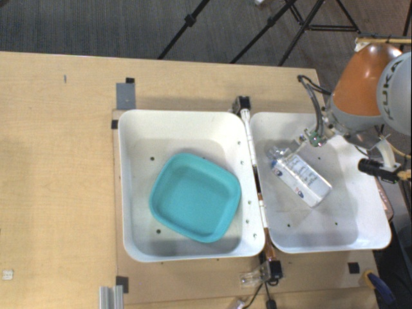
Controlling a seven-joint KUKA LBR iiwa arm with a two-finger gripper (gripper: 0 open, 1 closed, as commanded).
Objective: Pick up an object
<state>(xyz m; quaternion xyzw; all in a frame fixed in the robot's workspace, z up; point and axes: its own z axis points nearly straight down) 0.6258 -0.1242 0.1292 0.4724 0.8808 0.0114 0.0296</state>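
A clear plastic bottle (300,174) with a white label lies on its side in the right bin (335,237), its cap end pointing up-left. A teal square plate (196,197) lies flat in the left bin (138,172). The arm comes in from the right with its orange band (360,79) over the right bin's far corner. My gripper (314,137) hangs just beyond the bottle's upper side, close to it. Nothing can be seen in its grasp.
A divider with a black clamp (243,103) separates the two bins. Cables loop off the wrist (312,98) above the right bin. Tripod legs (296,11) stand on the carpet behind the bench. Bare wooden bench (58,172) stretches left.
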